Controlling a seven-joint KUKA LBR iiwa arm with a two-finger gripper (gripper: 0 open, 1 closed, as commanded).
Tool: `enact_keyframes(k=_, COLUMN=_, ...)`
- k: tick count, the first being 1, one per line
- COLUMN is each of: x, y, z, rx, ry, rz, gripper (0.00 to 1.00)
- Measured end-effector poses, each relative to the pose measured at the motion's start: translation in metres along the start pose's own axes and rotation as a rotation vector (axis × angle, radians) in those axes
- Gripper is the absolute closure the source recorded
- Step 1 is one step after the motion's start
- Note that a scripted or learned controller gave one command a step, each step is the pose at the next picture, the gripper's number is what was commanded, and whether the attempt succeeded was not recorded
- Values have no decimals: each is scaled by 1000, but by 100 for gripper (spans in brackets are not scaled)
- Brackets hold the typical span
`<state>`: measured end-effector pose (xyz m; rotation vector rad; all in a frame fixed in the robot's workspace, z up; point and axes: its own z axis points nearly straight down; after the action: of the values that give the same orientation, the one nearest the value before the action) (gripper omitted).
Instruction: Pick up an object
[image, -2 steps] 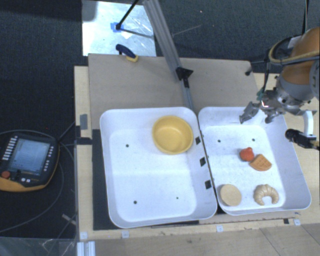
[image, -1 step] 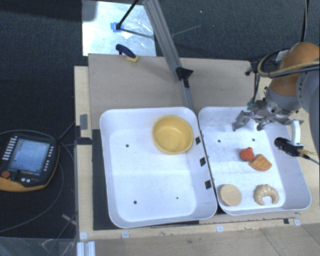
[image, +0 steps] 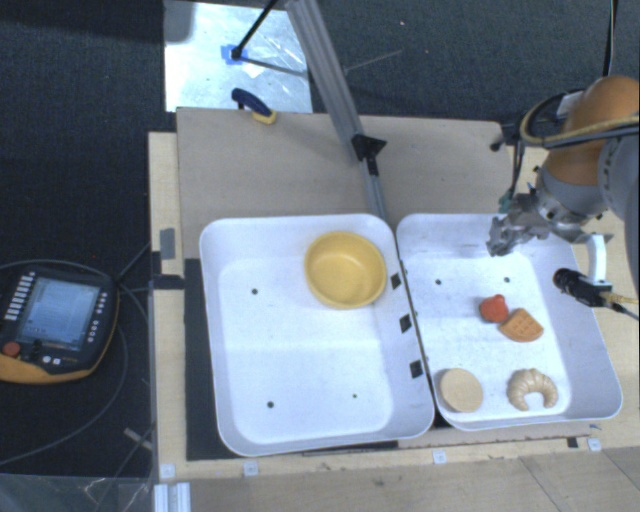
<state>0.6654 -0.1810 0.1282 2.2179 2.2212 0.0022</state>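
A tan worktop (image: 270, 160) carries two shallow white bins side by side, on dark carpet; a teach pendant (image: 55, 322) lies on the floor, well left of the left bin (image: 300, 400); a yellow bowl (image: 345, 268) sits at the far right of that bin. In the right bin (image: 450, 250), a red piece (image: 493, 308) touches a waffle-like wedge (image: 522, 326); nearer the front edge lie a round biscuit (image: 461, 390) and a croissant (image: 532, 388). The tool (image: 503, 240) hangs over the right bin's far end, apart from the food; whether it is open or closed cannot be told.
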Motion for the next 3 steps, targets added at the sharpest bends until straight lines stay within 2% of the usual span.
enact_keyframes(k=2, x=6, y=4, z=-98, rx=-3, ry=0, rz=0, gripper=100)
enact_keyframes(k=3, x=50, y=-1, z=-104, rx=1, ry=2, rz=-2, gripper=100)
